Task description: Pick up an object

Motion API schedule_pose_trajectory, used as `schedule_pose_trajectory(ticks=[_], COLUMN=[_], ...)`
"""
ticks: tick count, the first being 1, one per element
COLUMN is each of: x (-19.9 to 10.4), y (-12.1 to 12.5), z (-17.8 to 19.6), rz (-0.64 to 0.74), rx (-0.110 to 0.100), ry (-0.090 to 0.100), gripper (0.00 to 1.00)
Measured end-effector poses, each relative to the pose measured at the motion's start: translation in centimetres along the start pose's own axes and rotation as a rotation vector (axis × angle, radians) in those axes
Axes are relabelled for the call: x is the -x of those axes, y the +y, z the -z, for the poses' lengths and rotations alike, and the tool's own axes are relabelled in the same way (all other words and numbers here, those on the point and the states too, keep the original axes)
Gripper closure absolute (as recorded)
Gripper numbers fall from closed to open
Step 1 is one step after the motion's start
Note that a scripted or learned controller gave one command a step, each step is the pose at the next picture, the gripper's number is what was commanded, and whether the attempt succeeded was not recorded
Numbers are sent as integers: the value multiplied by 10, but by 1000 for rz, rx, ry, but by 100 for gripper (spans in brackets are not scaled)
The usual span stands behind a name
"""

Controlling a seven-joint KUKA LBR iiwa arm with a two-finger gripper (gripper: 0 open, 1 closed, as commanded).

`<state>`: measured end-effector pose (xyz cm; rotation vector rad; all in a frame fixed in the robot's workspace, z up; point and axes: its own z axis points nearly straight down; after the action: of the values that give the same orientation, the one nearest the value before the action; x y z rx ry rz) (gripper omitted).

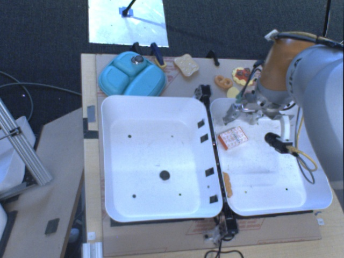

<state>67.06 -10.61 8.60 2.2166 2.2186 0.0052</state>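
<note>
The arm is reaching in from the right w/ its orange band over the far corner of the right bin (314,195). The gripper (236,113) is hanging low near that bin's back-left corner, metal fingers pointing down-left. I can't tell whether they're apart or together from here; nothing is showing between them.

Closest candidate: a small flat card w/ a red-and-white pattern (233,138), lying on the right bin's floor just below and beside the gripper, apart from it. Also a small orange piece (227,184) sitting against the left wall of the same bin, nearer the front. The left bin (115,198) is holding one small dark round thing (164,174) approx mid-floor.

Behind the bins, on the bench: a blue divided tray (132,75), a toast-like slice (186,65), an orange pretzel-ish toy (223,81), and a red-yellow item (243,75) partly behind the wrist.

What I'm worrying about: the card is looking very thin and flat, so fingers coming straight down would prob. skid over it or close on air. It's also lying askew, so a misaligned closing could just push it toward the wall. The black cable (282,144) dangling off the wrist could be dragging on the floor and nudging things too.
</note>
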Motion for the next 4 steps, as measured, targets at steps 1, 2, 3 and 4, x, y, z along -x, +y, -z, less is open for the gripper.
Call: schedule_pose_trajectory(ticks=[1, 2, 3, 4], x=[76, 73, 35, -13], y=[-40, -37, -161, -172], z=[2, 14, 4, 4], rz=[-5, 1, -2, 2], rx=[2, 7, 9, 11], ry=[-2, -4, -2, -5], gripper=[0, 100, 100, 100])
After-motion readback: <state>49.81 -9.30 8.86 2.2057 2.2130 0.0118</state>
